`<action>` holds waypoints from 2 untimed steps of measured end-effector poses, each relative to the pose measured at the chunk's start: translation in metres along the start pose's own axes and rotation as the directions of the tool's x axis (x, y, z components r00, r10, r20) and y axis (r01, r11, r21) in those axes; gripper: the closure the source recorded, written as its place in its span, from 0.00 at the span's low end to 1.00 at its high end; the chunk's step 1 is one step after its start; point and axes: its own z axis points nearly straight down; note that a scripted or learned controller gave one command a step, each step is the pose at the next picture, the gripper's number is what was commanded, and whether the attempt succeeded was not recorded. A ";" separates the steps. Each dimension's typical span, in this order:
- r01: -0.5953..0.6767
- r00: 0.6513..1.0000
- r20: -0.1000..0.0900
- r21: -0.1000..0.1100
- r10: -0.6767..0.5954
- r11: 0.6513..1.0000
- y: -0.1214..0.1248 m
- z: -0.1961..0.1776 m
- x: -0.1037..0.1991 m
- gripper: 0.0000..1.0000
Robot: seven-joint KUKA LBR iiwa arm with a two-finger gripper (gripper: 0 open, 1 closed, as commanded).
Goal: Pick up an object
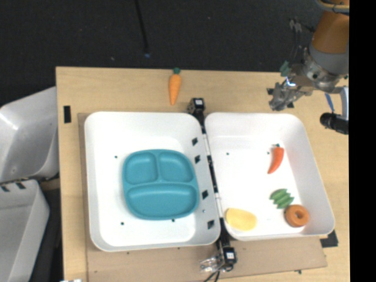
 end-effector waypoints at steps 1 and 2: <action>0.003 1.000 -0.002 0.005 -0.003 1.000 -0.025 -0.005 0.051 1.00; 0.003 1.000 -0.002 0.007 -0.003 1.000 -0.048 0.010 0.103 1.00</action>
